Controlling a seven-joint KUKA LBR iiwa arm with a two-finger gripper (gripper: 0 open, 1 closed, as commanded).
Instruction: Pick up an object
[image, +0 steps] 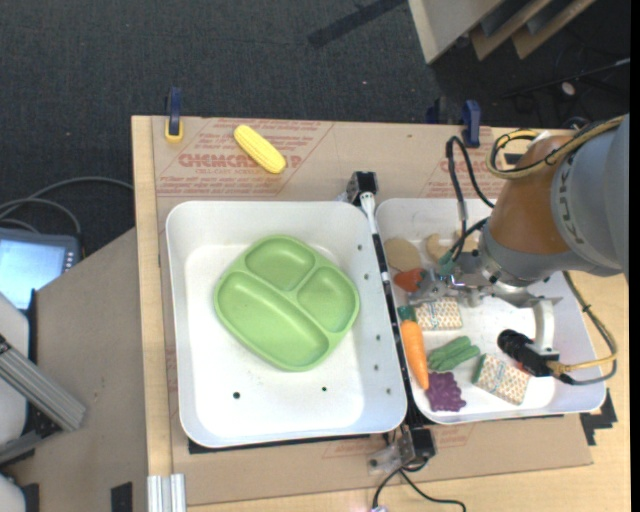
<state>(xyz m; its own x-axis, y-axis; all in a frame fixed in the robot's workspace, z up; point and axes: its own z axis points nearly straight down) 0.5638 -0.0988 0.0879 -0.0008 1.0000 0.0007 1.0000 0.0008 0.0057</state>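
Two white bins (190, 330), hand (440, 290) above toy food.

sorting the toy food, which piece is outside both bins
The yellow corn, lying on the cardboard above the left bin; the carrot and the others sit in the right bin.

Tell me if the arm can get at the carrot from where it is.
Probably yes. The carrot lies uncovered at the right bin's left edge, just below the gripper; only the bin wall beside it might crowd the fingers.
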